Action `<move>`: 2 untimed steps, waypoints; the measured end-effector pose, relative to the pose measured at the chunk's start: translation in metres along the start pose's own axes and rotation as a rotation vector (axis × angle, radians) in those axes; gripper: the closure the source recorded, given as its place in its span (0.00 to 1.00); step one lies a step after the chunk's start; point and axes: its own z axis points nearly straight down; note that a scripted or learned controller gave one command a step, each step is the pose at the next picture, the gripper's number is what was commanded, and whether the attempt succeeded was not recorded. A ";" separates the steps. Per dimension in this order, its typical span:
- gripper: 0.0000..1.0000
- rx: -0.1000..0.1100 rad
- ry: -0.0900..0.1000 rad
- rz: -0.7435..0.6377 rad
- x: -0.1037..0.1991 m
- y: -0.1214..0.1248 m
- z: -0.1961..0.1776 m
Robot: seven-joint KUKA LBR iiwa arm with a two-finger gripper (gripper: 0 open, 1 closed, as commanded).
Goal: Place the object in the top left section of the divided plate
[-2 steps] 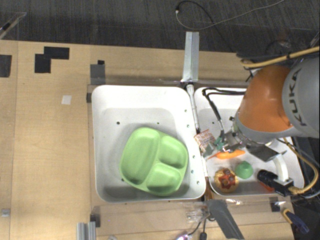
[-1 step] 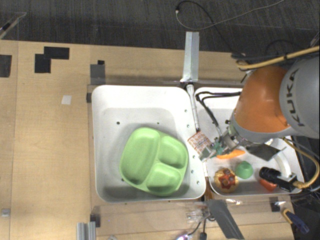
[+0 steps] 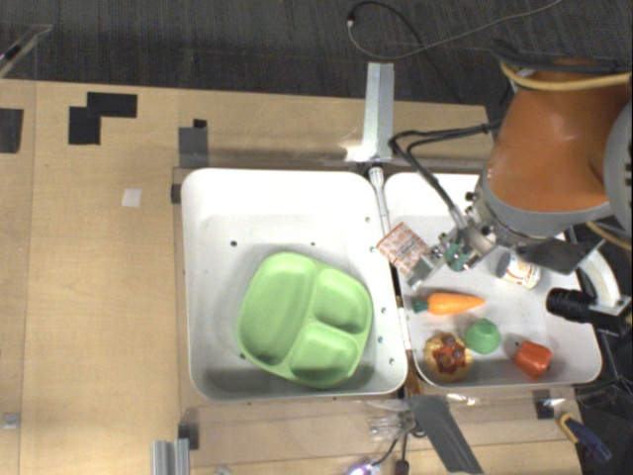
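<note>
Progress on the placement task stands at an early stage. The light green divided plastic plate (image 3: 305,317) rests in the left white bin (image 3: 213,265), lower centre of the frame, and all three of its sections appear bare. Candidate objects lie in the right white bin (image 3: 584,364): an orange carrot (image 3: 455,304), a small green round object (image 3: 484,336), a red-and-yellow mottled item (image 3: 447,355), a red-orange object (image 3: 532,357) and a small patterned packet (image 3: 401,245) near the divider between the bins. The gripper (image 3: 457,250) hangs over the right bin's upper part, just above the carrot; whether it is wide or narrow cannot be told. No object is visibly held. By this reading, the pick, the transfer and the release into the plate's top left section all remain.
</note>
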 end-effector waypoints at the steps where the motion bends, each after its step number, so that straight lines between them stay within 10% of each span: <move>1: 1.00 0.004 0.003 0.084 -0.019 -0.015 0.109; 2: 1.00 0.004 0.004 -0.114 -0.012 -0.010 0.109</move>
